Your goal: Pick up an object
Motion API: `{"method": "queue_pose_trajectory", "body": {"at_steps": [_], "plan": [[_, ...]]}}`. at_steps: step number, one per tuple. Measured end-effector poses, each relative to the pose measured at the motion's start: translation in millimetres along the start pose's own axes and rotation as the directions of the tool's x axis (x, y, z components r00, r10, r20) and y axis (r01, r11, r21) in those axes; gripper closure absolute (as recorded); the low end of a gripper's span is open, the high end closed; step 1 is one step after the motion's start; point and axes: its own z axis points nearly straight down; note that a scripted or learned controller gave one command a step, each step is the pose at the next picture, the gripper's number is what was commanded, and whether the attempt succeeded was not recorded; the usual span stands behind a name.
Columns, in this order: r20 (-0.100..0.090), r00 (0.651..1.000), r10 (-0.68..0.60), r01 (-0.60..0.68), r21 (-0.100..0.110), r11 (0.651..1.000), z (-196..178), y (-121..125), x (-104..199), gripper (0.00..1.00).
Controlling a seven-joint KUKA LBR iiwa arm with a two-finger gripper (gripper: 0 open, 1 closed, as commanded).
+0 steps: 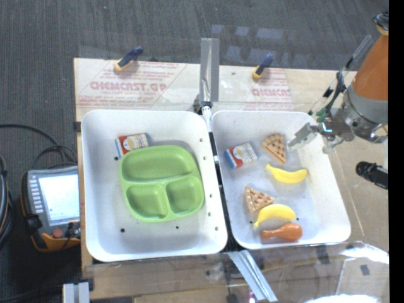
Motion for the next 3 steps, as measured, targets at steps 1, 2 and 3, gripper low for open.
{"method": "queue_pose_trajectory", "body": {"at_steps": [1, 2, 3], "plan": [[0.001, 0.993, -0.119, 0.119, 0.000, 0.993, 144, 26, 2, 0.00], [0.011, 0.986, -0.165, 0.165, -0.014, 0.986, 157, 15, 8, 0.00], [0.007, 0.986, -0.166, 0.166, -0.019, 0.986, 146, 17, 10, 1.00]]}}
